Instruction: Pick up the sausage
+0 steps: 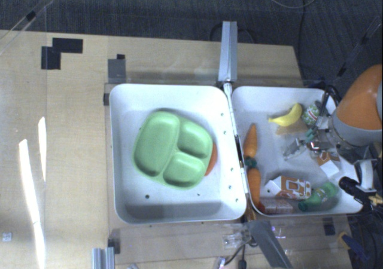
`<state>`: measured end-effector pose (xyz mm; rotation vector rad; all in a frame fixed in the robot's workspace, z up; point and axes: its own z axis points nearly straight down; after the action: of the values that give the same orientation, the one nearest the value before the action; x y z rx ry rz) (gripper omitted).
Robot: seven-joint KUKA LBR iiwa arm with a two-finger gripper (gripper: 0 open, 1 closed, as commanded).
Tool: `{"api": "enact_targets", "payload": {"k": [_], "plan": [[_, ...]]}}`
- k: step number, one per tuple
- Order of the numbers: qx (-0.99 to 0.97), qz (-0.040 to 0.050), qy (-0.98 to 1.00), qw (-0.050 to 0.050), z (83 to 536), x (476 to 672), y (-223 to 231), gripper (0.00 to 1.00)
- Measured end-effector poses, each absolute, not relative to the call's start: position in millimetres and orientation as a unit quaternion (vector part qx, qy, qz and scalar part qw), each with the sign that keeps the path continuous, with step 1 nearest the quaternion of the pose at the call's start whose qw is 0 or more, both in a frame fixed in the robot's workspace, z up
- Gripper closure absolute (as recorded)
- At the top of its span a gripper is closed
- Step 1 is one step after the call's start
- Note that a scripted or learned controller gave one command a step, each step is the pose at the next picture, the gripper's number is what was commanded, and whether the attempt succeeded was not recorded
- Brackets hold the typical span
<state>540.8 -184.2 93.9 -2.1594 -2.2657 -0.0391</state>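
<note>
Grey two-finger gripper hovers in the right white bin, below a yellow banana. Finger state unclear

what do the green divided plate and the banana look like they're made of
The green divided plate looks like moulded plastic: one even colour, rounded compartment edges, a soft satin sheen. The banana is probably a plastic toy: uniform bright yellow, smooth surface, though it's too small to be sure.

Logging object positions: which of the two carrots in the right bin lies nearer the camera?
The lower carrot, by the bin's near-left corner; the other carrot lies above it, farther back.
</note>
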Motion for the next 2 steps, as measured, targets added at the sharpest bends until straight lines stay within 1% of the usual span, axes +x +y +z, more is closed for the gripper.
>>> {"api": "enact_targets", "payload": {"k": [1,2], "plan": [[-0.661,-0.0007,-0.750,0.000,138,536.3,-178,0.00],[-0.678,-0.0001,-0.735,0.000,92,504.3,-111,0.00]]}}
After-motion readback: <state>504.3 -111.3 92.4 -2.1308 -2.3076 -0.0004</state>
